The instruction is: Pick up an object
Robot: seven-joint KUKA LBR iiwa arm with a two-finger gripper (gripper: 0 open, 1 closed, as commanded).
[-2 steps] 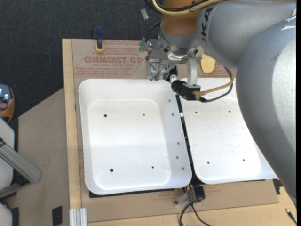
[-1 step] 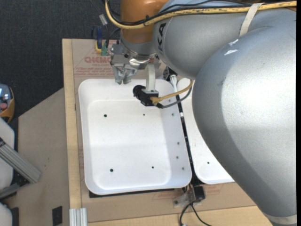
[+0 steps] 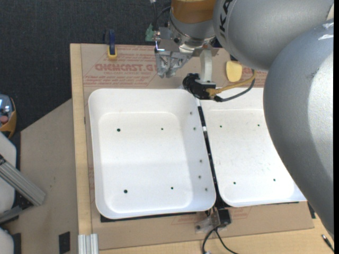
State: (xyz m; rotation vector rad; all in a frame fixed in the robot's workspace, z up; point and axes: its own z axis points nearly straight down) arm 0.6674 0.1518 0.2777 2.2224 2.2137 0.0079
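Gripper (image 3: 168, 67) raised past the far rim of the left bin (image 3: 100, 142), finger state impossible to tell; yellow object (image 3: 233, 71) well right, likely unreached.

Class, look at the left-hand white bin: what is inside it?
The left bin shows a bare white floor with four small dark dots near its corners. Its whole floor is in view. The arm covers part of the right bin, so that area is hidden.
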